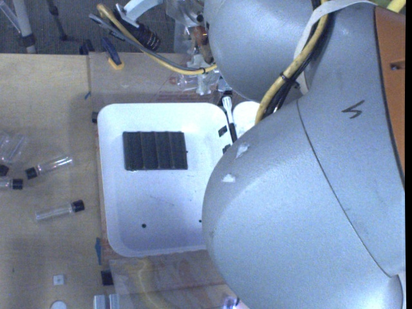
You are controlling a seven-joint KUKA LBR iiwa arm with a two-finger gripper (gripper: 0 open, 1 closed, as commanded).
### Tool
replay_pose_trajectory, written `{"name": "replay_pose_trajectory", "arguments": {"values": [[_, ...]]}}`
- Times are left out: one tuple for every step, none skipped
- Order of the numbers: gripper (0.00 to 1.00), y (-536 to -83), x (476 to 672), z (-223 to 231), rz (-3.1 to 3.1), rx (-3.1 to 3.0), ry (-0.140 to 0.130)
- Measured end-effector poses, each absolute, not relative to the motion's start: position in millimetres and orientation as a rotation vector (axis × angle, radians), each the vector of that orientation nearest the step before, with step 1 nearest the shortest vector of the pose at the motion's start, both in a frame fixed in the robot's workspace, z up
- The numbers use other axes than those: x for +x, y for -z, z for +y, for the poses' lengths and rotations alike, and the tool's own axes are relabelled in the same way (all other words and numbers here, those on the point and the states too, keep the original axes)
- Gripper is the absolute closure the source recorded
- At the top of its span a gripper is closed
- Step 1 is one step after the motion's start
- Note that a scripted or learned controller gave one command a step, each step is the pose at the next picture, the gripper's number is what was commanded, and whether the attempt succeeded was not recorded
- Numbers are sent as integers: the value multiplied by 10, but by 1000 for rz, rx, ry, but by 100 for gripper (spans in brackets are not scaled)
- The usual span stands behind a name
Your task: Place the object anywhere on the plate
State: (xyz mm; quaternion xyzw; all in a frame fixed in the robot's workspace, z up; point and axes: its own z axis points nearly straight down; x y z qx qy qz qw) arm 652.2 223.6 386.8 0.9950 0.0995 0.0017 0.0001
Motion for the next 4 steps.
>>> {"name": "replay_pose_trajectory", "arguments": {"values": [[100, -4003, 5711, 2245, 363, 3119, 0], [100, -2043, 5137, 2249, 318, 3125, 11], [100, -1742, 5734, 2171, 1375, 2826, 11], [100, -1148, 5965, 2252, 702, 3062, 4]]}}
